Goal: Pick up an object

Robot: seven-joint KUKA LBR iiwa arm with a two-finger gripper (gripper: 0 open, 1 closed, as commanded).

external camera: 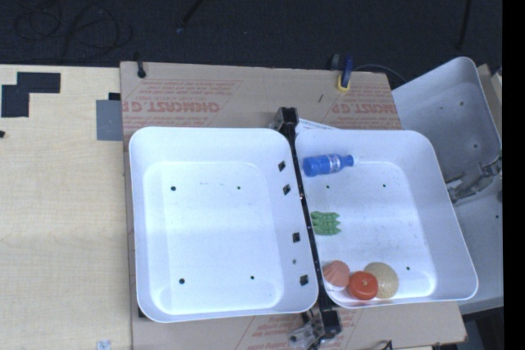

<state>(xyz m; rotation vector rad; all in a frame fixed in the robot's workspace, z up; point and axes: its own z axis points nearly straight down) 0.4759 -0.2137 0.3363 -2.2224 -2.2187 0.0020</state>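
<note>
The right bin (pixel 414 145) holds a small blue bottle (pixel 326 164) lying on its side near the far left corner. A green ridged piece (pixel 325 223) lies by the bin's left wall. At the near left corner sit three round items close together: a pink one (pixel 335 273), a red one (pixel 362 285) and a tan one (pixel 383 278).
The left bin (pixel 143 176) stands beside the right one, with black clips (pixel 296 237) along the shared divider. Both rest on a cardboard sheet (pixel 213 90). A grey metal plate (pixel 451 106) rises at the right. A blue and yellow clamp (pixel 345 74) sits at the cardboard's far edge.
</note>
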